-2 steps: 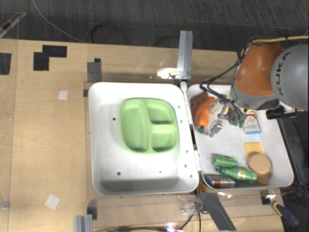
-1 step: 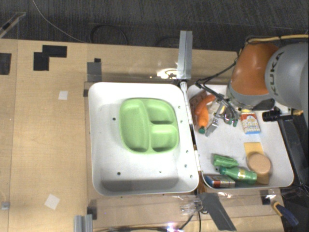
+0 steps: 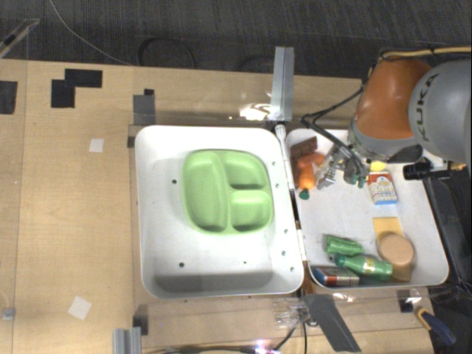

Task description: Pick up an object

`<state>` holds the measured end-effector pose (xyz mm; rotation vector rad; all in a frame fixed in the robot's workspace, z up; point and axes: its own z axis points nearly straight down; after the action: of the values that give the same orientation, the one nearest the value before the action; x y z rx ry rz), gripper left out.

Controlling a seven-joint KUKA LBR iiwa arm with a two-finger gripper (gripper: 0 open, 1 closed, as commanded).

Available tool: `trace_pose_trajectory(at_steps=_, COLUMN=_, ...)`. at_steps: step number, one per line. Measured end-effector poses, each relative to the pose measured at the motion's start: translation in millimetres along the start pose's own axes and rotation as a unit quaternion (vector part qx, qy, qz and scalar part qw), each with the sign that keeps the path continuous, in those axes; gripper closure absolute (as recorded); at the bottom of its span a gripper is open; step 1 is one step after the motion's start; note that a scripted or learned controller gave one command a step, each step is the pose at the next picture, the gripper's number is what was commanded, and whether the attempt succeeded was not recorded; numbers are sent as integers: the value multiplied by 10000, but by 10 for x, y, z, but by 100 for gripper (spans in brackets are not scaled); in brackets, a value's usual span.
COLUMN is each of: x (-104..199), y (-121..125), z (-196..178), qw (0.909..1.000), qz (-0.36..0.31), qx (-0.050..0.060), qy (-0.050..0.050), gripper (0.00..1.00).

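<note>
Bench (image 3: 66, 220): pale wood, carries two shallow white bins side by side.

Left bin (image 3: 158, 271): the bigger white field. A light green divided tray (image 3: 225, 190) lies in it, shifted toward 12 o'clock of the bin's centre, three compartments facing up.

Right bin (image 3: 420, 220): holds the clutter.

Arm (image 3: 413, 109): grey with orange band, enters at 3 o'clock of the view and hangs over the right bin's 12 o'clock end. Gripper (image 3: 341, 169) sits low over the bin's upper part, pointing toward 9 o'clock. Cannot tell how wide the pincer stands; metal parts blur together, and nothing is visibly held in it.

Objects in the right bin, large to small:
- Tan round disc (image 3: 397, 251) at 4 o'clock of the bin, with a yellow block (image 3: 386, 225) touching it at its 12 o'clock.
- Two green bottles (image 3: 354, 255) lying flat at 6 o'clock, side by side.
- Dark tube-like item (image 3: 335, 276) along the 6 o'clock wall, details unclear.
- Small red-and-white box (image 3: 383, 189) at 3 o'clock of the gripper.
- Orange carrot-shaped item (image 3: 305, 172) just at 9 o'clock of the gripper, close to the fingers; contact unclear.
- Brown block (image 3: 302, 148) at 11 o'clock of the bin, above the orange item.
</note>
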<state>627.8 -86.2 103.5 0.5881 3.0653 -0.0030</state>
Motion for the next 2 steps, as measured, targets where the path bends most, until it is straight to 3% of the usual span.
trace_pose_trajectory(at_steps=1, x=-146, y=422, z=-862, qw=9961, qz=883, qx=-16, qy=32, gripper=100)
trace_pose_trajectory(at_steps=2, x=-57, y=549, z=-1334, qw=9841, qz=1774, qx=-1, qy=50, gripper=100)
